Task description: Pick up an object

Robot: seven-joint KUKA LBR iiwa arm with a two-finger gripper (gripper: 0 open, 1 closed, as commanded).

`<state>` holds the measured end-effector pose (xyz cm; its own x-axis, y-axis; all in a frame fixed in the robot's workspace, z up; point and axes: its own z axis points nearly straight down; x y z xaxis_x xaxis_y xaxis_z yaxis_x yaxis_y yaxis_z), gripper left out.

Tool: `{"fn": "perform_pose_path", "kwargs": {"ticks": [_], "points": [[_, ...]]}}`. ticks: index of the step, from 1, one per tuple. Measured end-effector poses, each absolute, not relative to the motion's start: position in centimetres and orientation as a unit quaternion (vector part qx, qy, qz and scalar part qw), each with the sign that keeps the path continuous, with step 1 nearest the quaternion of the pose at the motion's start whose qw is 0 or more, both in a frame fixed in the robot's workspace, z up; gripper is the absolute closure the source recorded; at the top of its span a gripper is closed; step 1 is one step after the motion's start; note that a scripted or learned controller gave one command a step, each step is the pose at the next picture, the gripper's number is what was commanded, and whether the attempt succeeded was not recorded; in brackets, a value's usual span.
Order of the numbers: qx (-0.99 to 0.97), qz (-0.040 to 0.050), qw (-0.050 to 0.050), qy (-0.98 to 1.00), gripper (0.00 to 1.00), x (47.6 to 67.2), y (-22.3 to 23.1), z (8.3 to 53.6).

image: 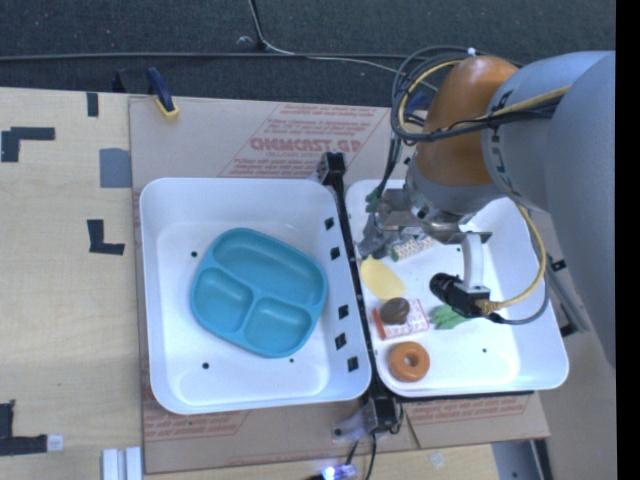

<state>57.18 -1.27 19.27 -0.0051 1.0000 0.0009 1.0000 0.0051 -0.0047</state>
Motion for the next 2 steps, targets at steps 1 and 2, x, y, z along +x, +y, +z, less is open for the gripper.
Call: {"fn": "perform_pose_path", "kwargs": {"ticks": [1,2], "points": [[-0.704,0.0013,0.002,-0.71,1.0,55.2,4.8,19.5],[-0.704,0.0014,0.002,-0.71,1.0,54.2,9.9,19.5]]}}
